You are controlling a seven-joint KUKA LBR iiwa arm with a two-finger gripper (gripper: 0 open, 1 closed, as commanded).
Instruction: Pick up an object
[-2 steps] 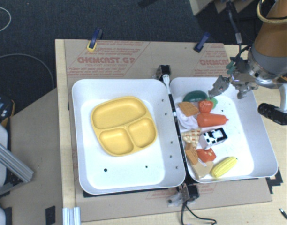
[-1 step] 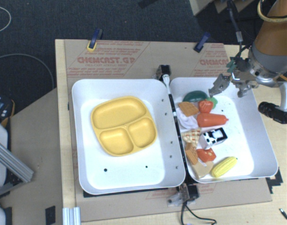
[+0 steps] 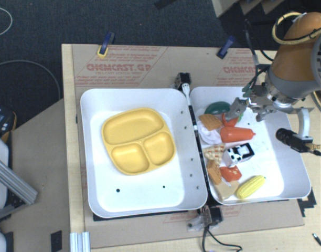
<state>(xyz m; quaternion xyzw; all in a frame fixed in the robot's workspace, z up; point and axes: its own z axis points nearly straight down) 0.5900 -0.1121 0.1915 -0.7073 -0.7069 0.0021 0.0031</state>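
Note:
My gripper hangs over the far part of the right bin, open, with nothing between its fingers. Just left of it lies a green object, and below it an orange-red carrot-like toy. Along the bin's left side sit a tan piece, a white crumpled thing, a black-and-white toy, a small red piece and a yellow corn cob. The left finger is close above the carrot's left end.
The left bin holds a yellow divided plate. The right half of the right bin shows bare floor. The grey and orange arm comes in from the upper right. Blue clamps sit on the board's far edge.

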